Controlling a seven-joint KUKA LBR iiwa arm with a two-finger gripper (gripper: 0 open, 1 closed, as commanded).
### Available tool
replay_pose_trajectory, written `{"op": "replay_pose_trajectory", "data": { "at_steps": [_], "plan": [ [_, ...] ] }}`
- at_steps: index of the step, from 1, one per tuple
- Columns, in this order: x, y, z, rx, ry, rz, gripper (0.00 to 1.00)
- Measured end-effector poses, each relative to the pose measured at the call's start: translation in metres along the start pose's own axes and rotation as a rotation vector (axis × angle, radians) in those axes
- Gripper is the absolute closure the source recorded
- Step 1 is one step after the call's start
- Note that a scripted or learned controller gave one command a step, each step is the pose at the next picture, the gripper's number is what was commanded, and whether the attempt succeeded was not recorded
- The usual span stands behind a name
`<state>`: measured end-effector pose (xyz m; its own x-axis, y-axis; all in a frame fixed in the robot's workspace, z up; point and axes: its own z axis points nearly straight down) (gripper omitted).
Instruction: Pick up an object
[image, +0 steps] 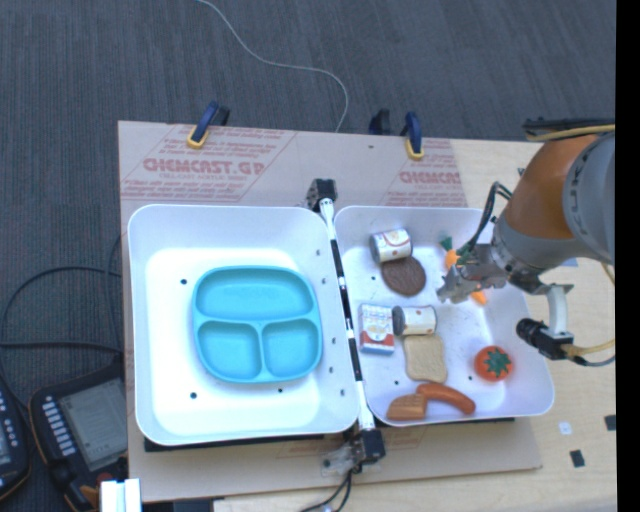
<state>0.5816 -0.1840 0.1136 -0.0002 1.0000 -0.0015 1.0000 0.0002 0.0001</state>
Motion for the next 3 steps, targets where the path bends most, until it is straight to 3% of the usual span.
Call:
{"op": "replay_pose_trajectory", "data": {
  "at_steps": [1, 2, 3],
  "plan": [
    [0.0, 0.0, 0.0, 0.0, 0.0, 0.0, 0.0],
    [0.0, 0.0, -0.01, -0.001, -0.001, 0.0, 1.0],
    [0.0, 0.0, -0.01, -0.001, 0.0, 0.0, 0.0]
  ]
}}
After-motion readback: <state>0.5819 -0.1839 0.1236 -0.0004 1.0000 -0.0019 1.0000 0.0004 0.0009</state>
